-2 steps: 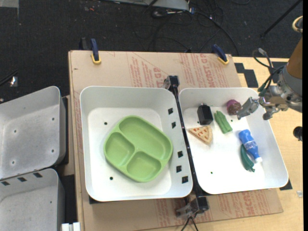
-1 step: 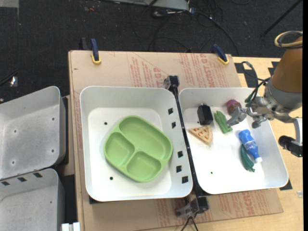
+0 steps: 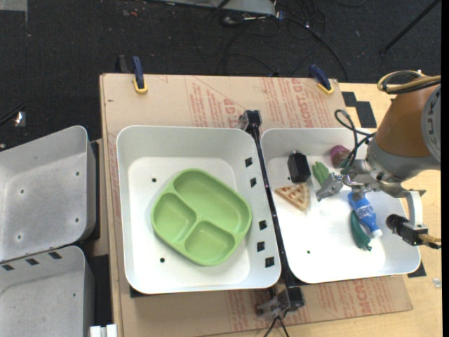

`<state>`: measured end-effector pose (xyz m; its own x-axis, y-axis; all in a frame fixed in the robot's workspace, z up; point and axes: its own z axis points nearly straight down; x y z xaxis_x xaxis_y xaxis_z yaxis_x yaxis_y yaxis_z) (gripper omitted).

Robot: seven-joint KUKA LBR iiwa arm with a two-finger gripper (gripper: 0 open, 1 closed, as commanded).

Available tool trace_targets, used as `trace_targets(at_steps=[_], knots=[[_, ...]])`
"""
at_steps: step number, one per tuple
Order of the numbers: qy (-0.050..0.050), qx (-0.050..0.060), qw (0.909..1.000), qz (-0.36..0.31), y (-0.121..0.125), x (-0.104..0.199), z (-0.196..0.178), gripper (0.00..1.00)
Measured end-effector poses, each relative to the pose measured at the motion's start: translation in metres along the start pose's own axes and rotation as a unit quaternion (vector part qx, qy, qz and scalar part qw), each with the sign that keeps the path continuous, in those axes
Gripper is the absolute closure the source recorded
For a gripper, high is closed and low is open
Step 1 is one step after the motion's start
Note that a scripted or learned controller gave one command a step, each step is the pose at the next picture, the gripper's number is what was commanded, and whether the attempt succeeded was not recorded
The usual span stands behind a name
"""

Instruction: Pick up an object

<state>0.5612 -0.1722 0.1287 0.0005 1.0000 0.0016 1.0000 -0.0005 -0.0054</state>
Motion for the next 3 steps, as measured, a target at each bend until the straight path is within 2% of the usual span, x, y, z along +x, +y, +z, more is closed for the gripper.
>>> trace_targets(at_steps=[1, 2, 3], knots=[[0.000, -0.001, 1.0000, 0.000, 0.000, 0.001, 0.039, 0.00], [-0.001, -0.003, 1.0000, 0.000, 0.001, 0.000, 0.026, 1.00], [-0.002, -0.006, 1.0000, 0.000, -0.001, -0.003, -0.037, 1.00]])
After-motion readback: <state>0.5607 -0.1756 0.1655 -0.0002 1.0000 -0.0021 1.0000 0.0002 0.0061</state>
